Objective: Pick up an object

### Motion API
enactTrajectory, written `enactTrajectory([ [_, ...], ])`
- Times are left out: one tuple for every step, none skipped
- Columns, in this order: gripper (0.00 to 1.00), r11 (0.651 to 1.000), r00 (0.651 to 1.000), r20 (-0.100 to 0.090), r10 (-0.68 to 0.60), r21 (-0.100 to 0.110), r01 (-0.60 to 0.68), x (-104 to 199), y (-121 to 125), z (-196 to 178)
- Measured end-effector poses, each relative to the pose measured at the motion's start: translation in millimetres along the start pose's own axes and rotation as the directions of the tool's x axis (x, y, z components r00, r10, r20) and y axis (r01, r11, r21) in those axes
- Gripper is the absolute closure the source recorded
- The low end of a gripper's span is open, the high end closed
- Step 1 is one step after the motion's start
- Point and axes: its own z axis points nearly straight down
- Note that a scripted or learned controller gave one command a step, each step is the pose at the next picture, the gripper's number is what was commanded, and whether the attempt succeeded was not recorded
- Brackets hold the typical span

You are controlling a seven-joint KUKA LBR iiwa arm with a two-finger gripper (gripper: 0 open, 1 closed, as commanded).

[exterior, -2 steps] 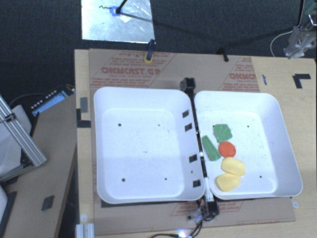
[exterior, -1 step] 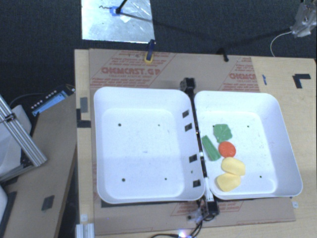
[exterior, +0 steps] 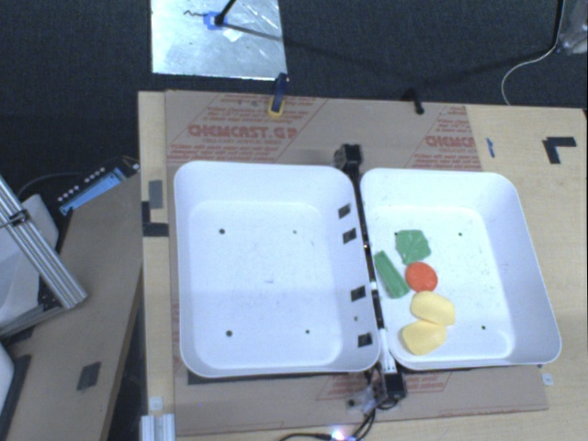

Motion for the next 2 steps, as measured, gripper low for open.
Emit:
enactTrajectory([
  [1.00, 1.000, 1.000, -0.001, 0.002, 0.003, -0.002, -49, -2, 14],
  [1.00, 1.000, 1.000, -0.002, -0.005, 0.000, 0.005, -33, -1, -1],
])
